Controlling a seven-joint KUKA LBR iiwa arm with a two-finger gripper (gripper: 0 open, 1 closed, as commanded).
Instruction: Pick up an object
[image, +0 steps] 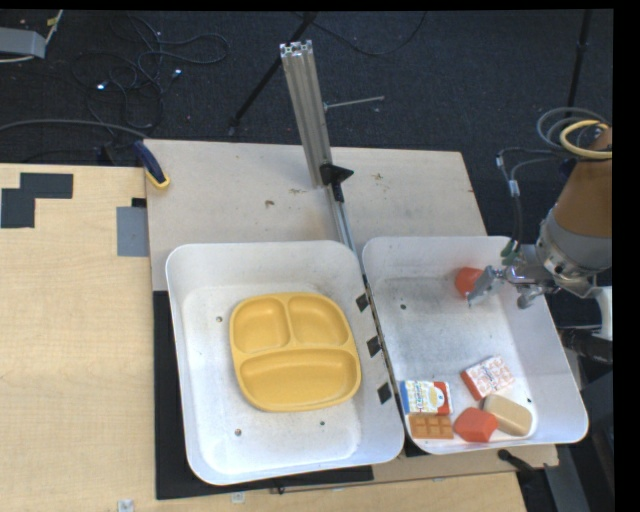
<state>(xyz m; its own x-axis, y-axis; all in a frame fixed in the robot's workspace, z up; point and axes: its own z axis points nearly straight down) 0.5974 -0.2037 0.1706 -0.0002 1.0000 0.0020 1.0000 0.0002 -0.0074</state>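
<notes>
My gripper (487, 283) reaches in from the right over the back part of the right bin (440, 330). A small red-orange object (466, 281) lies right at its tip, touching or nearly touching it; I cannot tell whether it is gripped. Several other items sit in the bin's front corner. They are a white carton with a yellow and green label (425, 397), a brown waffle-like square (433, 427), a red block (475, 425), a beige loaf-shaped piece (508, 414) and a pink-and-white packet (489, 377).
The left bin (200, 300) holds a yellow divided plate (295, 350). A metal post (308, 110) rises behind the bins. A wooden board (70, 330) lies to the left. The arm's grey wrist with the orange band (585, 215) stands at the right bin's right rim.
</notes>
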